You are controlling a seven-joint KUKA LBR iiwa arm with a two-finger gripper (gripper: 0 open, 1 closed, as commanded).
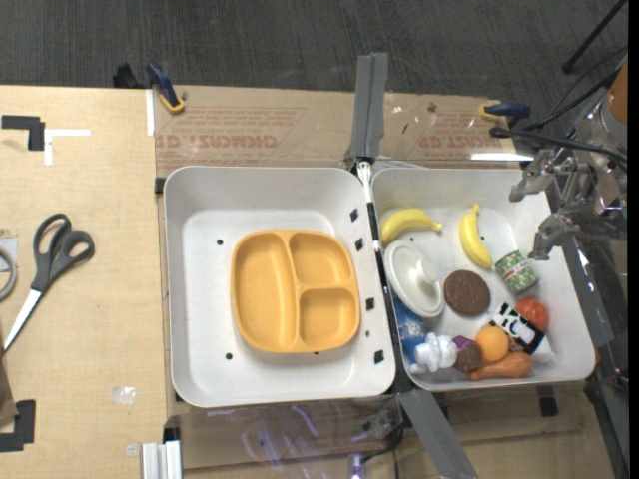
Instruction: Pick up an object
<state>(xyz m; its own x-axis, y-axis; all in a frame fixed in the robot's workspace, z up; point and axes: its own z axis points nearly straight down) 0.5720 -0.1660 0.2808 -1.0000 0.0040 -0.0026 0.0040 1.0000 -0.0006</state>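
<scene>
Two white bins sit side by side on the worktop (90, 367). The left bin (190, 297) holds a yellow divided plate (296, 290) at its middle. The right bin (569, 352) holds the clutter of objects: two bananas, one (407, 223) near its upper left corner and another (473, 238) standing more upright just right of it; a white lid-like dish (415, 279) below the first banana; a brown round cookie (466, 292) beside that dish; a small green-and-white can (516, 270) toward the right wall; a red tomato (533, 313) below the can; an orange (491, 343) and a carrot-like piece (504, 367) near the lower edge; a white crumpled item (433, 352) at lower left.

The end effector (551, 211) hangs at the upper right of the frame, over the right bin's upper right corner, above and right of the upright banana and the can. Nothing shows between its fingers; how wide they stand cannot be told.

Scissors (45, 267) lie on the worktop at the far left.
</scene>
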